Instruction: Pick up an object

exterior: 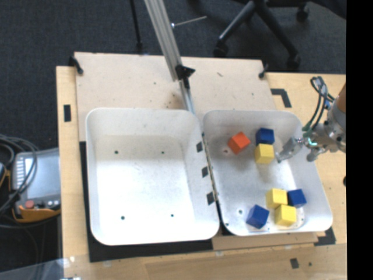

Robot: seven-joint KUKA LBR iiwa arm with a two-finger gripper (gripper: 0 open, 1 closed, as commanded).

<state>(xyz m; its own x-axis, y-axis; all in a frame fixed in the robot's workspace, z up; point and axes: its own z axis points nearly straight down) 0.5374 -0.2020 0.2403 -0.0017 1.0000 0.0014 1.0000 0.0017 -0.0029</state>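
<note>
Approach step, nothing grasped yet. Grey metal two-finger tool (296,149) low over right-hand shallow white plastic bin (233,214), coming in across its right rim. One finger (287,150) slants down-left, tip just right of the upper small yellow cube (264,153). Fingers look apart, other one nearer the wrist; nothing between them. Touching the cube or just beside it: cannot tell.

Likely target, judged from position: that upper yellow cube, upper middle of the right bin. Small blue cube (264,136) directly behind it, touching or nearly so. Small orange cube (238,142) just left of the pair, turned on a corner.

Next move calls for: shifting left so the fingers straddle the yellow cube, dropping to the bin floor, closing, lifting. Blue neighbour leaves little room on that side, so straddling along the free sides looks better. Risk: nudging the cube away instead of catching it.

Other candidates in the right bin's lower part: second yellow cube (277,197) with blue cube (296,197) touching on its right, third yellow cube (285,214) just below those, and a separate blue cube (257,216) to the left.

All cubes: hard-looking, matte, flat faces, crisp edges, likely wood or plastic, easy to pinch on parallel faces. Bin floor smooth, speckled with dirt, rounded walls. Left-hand white bin (145,174) same make. Both on tan wooden bench (233,80).
</note>
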